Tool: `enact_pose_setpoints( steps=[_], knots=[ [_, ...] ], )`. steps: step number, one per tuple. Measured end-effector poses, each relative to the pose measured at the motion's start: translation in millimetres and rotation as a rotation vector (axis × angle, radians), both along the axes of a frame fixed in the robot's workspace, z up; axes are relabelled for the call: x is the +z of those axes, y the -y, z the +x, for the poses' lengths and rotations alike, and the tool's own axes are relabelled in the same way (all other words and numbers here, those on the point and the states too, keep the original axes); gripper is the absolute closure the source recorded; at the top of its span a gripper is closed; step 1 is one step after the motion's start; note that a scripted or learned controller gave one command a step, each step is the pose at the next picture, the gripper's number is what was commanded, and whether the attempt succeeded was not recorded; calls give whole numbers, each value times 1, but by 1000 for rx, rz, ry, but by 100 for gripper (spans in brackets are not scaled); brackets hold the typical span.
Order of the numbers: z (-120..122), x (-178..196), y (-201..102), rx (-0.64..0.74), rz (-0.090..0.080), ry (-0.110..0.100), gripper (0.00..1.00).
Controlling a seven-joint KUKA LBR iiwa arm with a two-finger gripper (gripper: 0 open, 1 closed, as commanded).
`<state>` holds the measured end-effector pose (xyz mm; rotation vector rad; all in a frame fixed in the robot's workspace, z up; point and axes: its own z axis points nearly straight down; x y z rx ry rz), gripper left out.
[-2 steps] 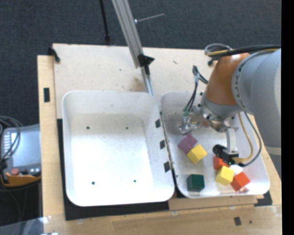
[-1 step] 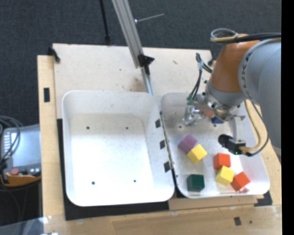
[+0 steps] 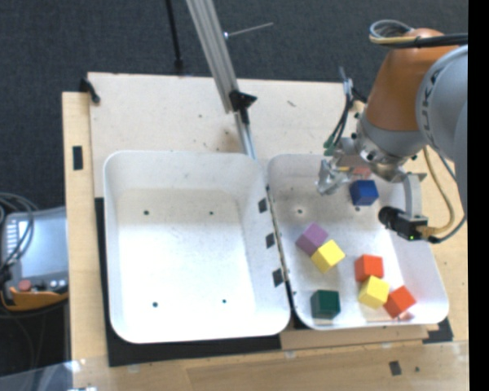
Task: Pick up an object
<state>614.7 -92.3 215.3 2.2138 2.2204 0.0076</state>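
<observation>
The right bin (image 3: 297, 187) holds several coloured cubes. A blue cube (image 3: 363, 192) lies near its back, just right of my gripper (image 3: 329, 177), which hangs low over the bin's back left part. Whether the blue cube touches the gripper is unclear. A purple cube (image 3: 312, 237) and a yellow cube (image 3: 328, 255) sit together near the bin's middle. Toward the front lie an orange cube (image 3: 369, 267), a second yellow cube (image 3: 374, 291), a red-orange cube (image 3: 400, 300) and a green cube (image 3: 325, 304).
The left bin (image 3: 187, 243) stands beside the right one, their rims meeting at a ridge (image 3: 273, 235). A slanted metal pole (image 3: 216, 47) rises from behind the bins. A black cable connector (image 3: 403, 221) hangs off the arm over the right bin's far side.
</observation>
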Motion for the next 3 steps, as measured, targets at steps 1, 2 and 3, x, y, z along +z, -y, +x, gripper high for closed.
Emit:
enact_pose_setpoints(
  steps=[1, 2, 3],
  knots=[
    [-34, -1, -44, 2, 1, -8, 100],
    [-67, 2, -88, 2, 2, -8, 100],
    [-90, 20, -140, 6, 4, -7, 100]
  ],
)
